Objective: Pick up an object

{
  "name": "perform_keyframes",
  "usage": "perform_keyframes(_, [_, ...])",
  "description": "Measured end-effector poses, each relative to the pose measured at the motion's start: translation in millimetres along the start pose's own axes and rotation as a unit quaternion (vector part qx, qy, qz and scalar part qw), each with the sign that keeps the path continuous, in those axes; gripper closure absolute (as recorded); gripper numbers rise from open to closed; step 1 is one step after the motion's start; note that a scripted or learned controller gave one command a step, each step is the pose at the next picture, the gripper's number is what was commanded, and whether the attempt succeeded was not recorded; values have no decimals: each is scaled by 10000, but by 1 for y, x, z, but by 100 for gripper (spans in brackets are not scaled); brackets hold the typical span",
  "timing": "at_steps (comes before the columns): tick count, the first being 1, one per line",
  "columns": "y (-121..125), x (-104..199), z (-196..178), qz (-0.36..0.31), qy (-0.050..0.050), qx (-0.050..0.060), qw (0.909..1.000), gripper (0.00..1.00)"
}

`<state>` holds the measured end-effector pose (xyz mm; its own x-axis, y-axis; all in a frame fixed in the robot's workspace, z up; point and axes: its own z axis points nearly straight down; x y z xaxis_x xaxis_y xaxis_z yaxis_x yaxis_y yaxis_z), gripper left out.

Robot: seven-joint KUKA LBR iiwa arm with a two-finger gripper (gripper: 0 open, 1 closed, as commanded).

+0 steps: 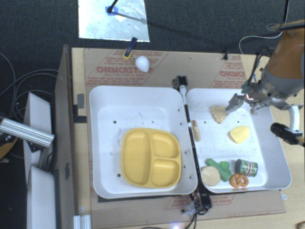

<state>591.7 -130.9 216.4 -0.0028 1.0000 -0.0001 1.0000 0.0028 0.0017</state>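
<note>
The arm [286,61] reached in over the far right corner of the right bin [271,142], orange band above the grey wrist. The claw [247,100] hung over the far part of that bin, two dark fingers spread apart, one tip [233,102] just beside a tan wedge-shaped piece [218,113] and the other toward the bin's right wall; nothing was seen between the fingers. Relative to the tan wedge: a yellow lemon-like piece [239,134] lay nearer the camera and to the right, apart from it; a small tan stick-shaped item [195,130] lay to the left against the bin's left wall. Along the near wall of the right bin sat a round cream disc [210,175], a green toy piece [218,165] touching it, a small green-labelled can [246,167] on its side, and an orange pretzel-shaped ring [238,180] just beside the can. The left bin [109,104] held a yellow three-compartment tray [151,157]. On the desk [157,63] beyond the left bin lay a white egg-shaped object [142,63].
</note>
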Motion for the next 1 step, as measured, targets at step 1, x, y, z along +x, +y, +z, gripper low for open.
perform_keyframes(1, [-24,-45,24,26,-7,12,10000,0])
